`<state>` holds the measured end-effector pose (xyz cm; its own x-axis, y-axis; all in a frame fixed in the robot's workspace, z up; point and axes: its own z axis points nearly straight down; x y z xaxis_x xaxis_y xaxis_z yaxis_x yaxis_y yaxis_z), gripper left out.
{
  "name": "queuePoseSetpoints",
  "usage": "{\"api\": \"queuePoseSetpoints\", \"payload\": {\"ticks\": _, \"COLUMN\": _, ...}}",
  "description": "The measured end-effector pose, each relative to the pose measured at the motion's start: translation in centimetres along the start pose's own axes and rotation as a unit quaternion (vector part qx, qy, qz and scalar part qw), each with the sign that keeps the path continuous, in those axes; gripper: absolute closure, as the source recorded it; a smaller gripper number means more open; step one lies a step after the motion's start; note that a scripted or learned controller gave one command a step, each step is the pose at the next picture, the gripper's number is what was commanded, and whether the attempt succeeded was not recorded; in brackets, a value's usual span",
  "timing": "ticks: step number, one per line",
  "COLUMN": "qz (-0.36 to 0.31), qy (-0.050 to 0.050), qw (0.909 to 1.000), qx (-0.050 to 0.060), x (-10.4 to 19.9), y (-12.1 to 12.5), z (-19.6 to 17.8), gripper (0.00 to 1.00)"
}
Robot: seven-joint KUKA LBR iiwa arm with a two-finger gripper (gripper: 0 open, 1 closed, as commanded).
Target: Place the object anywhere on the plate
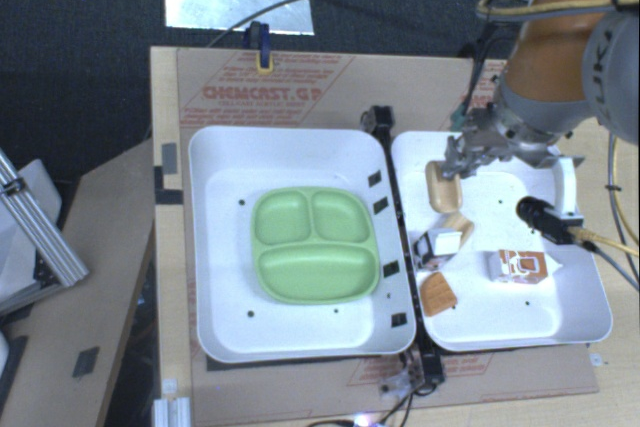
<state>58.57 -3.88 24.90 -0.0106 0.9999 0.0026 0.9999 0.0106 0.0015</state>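
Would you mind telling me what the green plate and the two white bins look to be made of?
The green plate looks like moulded plastic with a matte to satin finish: uniform pale green, rounded corners and three smooth compartments pressed into it. The left bin and the right bin look like thin formed white plastic, with rounded rims and a faint sheen, though painted metal cannot be ruled out.

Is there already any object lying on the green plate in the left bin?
No. The green plate shows three bare compartments, and the small objects lie in the right bin.
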Motion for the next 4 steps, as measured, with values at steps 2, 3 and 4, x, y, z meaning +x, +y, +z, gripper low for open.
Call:
{"api": "queuePoseSetpoints", "payload": {"ticks": 2, "qz": 0.0, "qy": 0.0, "qw": 1.0, "qx": 0.001, "x": 11.5, "y": -2.2, "z": 2.3, "gripper": 1.0}}
{"api": "queuePoseSetpoints", "payload": {"ticks": 3, "qz": 0.0, "qy": 0.0, "qw": 1.0, "qx": 0.001, "x": 16.4, "y": -3.4, "z": 2.2, "gripper": 1.0}}
{"api": "queuePoseSetpoints", "payload": {"ticks": 4, "qz": 0.003, "qy": -0.001, "qw": 1.0, "qx": 0.001, "x": 16.0, "y": -3.3, "z": 2.2, "gripper": 0.0}}
